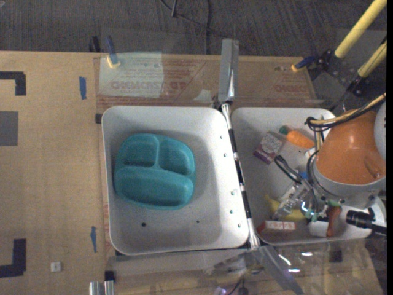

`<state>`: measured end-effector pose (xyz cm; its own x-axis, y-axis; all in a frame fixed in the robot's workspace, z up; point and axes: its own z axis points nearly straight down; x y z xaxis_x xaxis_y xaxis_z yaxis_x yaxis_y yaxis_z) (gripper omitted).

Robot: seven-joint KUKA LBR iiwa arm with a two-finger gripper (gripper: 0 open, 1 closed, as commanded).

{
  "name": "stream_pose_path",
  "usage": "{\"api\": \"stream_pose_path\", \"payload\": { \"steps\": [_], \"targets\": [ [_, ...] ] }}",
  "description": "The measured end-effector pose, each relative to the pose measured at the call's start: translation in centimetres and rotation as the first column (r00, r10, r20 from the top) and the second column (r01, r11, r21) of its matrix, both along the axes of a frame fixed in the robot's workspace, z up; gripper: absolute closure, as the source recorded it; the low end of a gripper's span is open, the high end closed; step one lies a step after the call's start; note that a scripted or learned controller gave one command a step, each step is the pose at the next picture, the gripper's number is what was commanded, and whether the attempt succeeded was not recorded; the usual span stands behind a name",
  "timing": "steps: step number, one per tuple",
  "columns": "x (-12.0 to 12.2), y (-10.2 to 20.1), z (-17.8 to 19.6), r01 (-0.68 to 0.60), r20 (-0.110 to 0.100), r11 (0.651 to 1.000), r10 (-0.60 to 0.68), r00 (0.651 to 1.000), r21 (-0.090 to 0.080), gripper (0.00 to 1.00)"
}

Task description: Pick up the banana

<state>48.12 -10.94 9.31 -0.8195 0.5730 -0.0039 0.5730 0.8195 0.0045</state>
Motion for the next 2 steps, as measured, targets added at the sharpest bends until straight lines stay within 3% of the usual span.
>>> {"api": "stream_pose_path", "payload": {
  "steps": [1, 2],
  "targets": [
    [6.7, 7.8, 9.3, 0.007, 0.000, 1.000, -0.007, 1.000, -0.001, 1.00],
    [9.4, 10.9, 15.5, 0.328, 0.000, 0.945, -0.328, 0.945, 0.000, 1.00]
  ]
}}
